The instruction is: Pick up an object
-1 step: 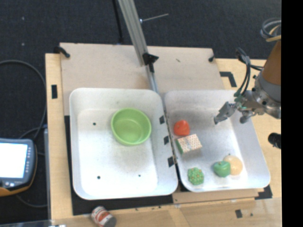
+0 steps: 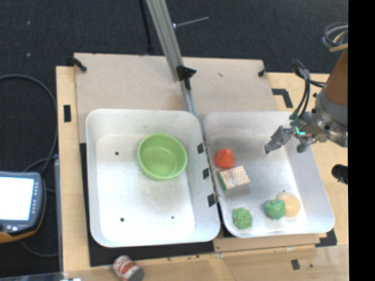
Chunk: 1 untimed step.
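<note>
— Nearest the camera, at the bench's front edge?

— Small red-and-white can (image 2: 128, 268), lying on its side, outside both bins. Off to the left, a handheld screen unit (image 2: 19, 205) with an orange rim, cable looping away behind it.

— Next, the right bin (image 2: 310, 174). Contents?

— Along its front wall: a green knobbly ball (image 2: 242, 217) toward the left corner; further right a smooth green round piece (image 2: 273, 208) touching a pale cream round piece (image 2: 290, 204). Behind those, near the dividing wall, a pale checkered block (image 2: 235, 177), tilted, with a red round object (image 2: 224, 158) just behind it, close enough to look touching. All candidates for picking, all resting on the bin floor, none lifted.

— And the left bin (image 2: 102, 151)?

— One green bowl (image 2: 162, 156), upright, open side up, sitting toward the back right of the bin. Hollow showing plain green inside.

— Gripper?

— Gripper (image 2: 287, 138) hanging over the back right part of the right bin, reached in from the right. Two dark fingers spread apart, nothing between them. Well apart from the red object and the block.

— Furthest back?

— Tan board (image 2: 129, 81) behind the bins, with a slanted metal rail (image 2: 165, 31) rising from between them toward the top edge. Dark carpet (image 2: 70, 16) beyond.
</note>
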Each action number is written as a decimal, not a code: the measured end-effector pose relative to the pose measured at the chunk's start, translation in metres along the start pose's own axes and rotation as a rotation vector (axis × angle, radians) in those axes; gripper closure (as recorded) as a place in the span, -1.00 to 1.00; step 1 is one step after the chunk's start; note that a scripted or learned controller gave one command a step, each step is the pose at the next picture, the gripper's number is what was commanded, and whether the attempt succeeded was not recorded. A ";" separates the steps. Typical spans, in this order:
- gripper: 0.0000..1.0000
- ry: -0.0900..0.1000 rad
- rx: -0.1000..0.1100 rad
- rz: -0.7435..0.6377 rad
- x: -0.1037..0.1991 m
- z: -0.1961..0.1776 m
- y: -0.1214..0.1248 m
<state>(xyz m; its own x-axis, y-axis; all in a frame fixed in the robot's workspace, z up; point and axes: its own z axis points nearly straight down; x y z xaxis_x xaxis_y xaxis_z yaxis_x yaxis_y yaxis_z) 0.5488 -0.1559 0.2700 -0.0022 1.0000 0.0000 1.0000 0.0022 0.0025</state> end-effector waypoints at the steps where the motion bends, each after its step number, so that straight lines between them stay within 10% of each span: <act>1: -1.00 -0.002 0.006 0.003 -0.006 0.055 0.008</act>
<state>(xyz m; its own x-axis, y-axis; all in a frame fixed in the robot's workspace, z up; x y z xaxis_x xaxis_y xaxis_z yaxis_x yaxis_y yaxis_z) 0.5572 -0.1620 0.2155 0.0006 1.0000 -0.0017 1.0000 -0.0006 -0.0037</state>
